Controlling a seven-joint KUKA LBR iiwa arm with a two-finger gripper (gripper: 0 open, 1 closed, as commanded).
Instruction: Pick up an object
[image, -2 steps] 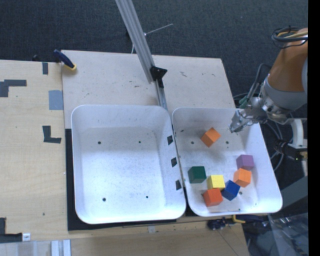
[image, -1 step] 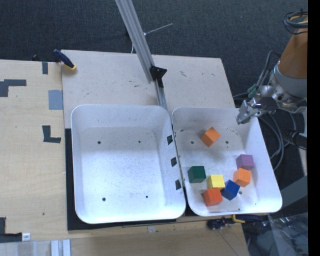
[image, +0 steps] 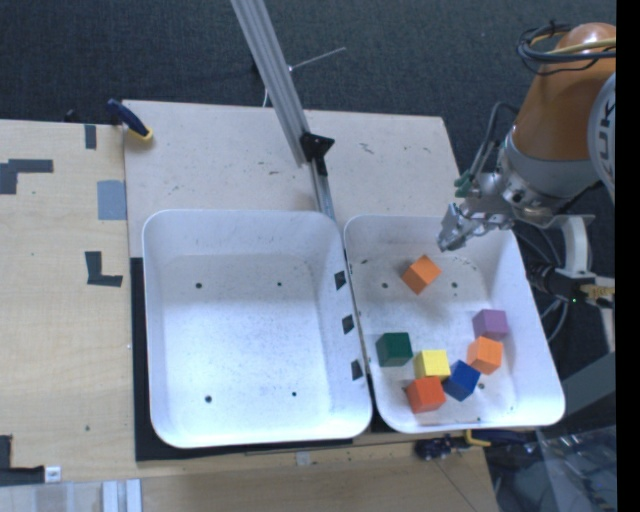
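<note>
A grey two-finger gripper (image: 452, 238) hovers over the right shallow white plastic bin (image: 530, 330), fingers pressed together, gripping nothing. A small orange cube (image: 422, 273) lies just beside it, apart from the fingers.

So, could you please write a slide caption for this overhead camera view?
Gripper hovers over the right bin, beside a lone orange block, six blocks clustered below.
</note>
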